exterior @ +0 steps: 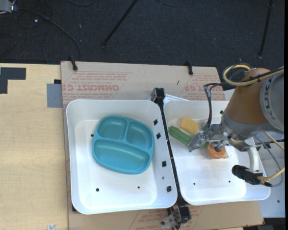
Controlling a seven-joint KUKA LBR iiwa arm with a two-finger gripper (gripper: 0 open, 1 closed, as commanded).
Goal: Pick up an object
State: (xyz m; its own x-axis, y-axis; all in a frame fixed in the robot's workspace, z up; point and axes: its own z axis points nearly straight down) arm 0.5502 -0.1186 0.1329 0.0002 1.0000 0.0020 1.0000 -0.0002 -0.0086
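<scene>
In the right bin (216,188) lie a yellow block (188,125), a green oblong piece (178,134) and an orange object (216,151). My gripper (198,143) is low over the bin, just right of the green piece and below the yellow block. The orange object sits right beside the gripper's body and is partly hidden by it. Nothing can be seen held. The grey arm with its orange band (247,102) comes in from the right.
A teal divided plate (123,143) lies in the left bin (74,171). A black divider (165,147) runs between the two bins. A black cable end (245,174) hangs over the right bin's right side. Cardboard lies under the bins.
</scene>
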